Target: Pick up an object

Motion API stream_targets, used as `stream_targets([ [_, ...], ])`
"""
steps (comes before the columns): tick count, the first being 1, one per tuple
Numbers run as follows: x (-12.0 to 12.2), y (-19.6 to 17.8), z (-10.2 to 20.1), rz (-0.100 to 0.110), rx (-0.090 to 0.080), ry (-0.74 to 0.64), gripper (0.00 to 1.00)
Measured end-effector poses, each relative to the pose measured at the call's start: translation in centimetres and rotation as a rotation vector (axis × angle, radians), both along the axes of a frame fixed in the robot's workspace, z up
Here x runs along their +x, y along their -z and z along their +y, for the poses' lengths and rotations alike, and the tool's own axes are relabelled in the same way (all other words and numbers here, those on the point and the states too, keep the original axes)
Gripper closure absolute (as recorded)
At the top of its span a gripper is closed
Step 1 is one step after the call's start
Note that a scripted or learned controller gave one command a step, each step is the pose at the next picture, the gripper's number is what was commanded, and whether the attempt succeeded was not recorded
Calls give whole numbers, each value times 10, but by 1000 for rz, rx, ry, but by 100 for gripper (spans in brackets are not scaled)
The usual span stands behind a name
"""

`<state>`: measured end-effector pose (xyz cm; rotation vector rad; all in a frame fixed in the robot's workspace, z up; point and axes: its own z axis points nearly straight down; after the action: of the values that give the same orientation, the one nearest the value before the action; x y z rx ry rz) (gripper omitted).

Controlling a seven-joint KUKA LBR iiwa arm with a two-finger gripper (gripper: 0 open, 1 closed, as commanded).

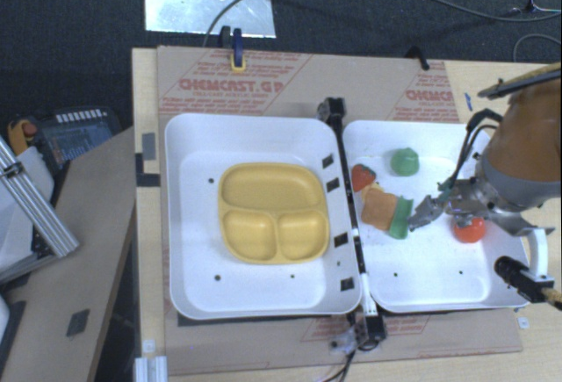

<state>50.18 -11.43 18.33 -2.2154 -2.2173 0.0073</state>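
an orange block point(379, 208) and a green piece point(401, 217) touching it lie near the right bin's point(421, 288) left wall, the end effector point(425, 210) just beside them; its grip cannot be told. a green ball point(404, 162), red pieces point(363, 176) and point(469, 230) lie nearby. a yellow tray point(268, 212) fills the left bin point(198, 284).

arm point(527, 152): orange band | grey wrist | black cable | metal gripper point(428, 210)

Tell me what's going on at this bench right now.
A grey robot arm reaches in from the right over the right bin. Its gripper sits low beside a green block and an orange-brown piece; nothing is visibly held. A green ball lies nearby. The left bin holds a yellow divided tray.
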Motion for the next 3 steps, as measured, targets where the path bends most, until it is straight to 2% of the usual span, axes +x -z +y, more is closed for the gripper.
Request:
stream_targets([
  [1,2,-4,0,-9,-1,-2,0],
  [2,1,38,2,-6,0,0,0],
  [3,-7,95,-3,-5,0,1,0],
])
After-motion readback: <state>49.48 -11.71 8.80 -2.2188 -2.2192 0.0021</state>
